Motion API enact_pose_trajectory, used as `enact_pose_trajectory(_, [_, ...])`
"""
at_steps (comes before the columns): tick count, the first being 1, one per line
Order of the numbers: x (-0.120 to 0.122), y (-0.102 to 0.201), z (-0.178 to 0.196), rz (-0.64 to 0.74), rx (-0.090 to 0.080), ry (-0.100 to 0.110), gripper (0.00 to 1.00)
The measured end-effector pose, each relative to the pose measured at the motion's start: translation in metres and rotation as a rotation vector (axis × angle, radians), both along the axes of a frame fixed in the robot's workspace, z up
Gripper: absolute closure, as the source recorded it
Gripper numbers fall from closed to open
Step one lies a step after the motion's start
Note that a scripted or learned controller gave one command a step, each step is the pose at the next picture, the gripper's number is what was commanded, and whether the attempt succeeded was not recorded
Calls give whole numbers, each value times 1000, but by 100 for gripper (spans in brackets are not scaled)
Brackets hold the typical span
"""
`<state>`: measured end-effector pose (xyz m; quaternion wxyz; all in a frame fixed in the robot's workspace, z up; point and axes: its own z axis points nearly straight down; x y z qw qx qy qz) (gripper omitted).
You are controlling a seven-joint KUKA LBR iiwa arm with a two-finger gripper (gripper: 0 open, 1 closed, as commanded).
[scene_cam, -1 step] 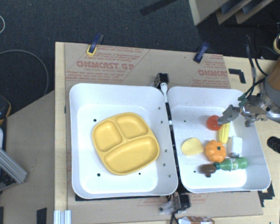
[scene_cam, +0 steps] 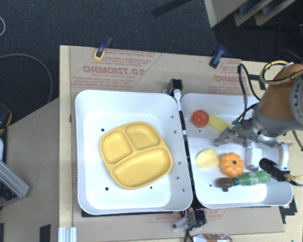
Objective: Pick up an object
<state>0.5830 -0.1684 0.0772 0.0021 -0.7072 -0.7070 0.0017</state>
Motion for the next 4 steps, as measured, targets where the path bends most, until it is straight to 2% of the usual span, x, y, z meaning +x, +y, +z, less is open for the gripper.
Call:
enact_pose_trajectory(1, [36, 24, 8, 4, -2, -10, 0])
enact_pose_trajectory(2, [78, 74, 4, -4, 0, 30, 0])
enact_pose_trajectory(3, [79, 73, 15, -2, 0, 15, 100])
enact_pose_trajectory(4, [56, 172, 115, 11, 4, -16, 100])
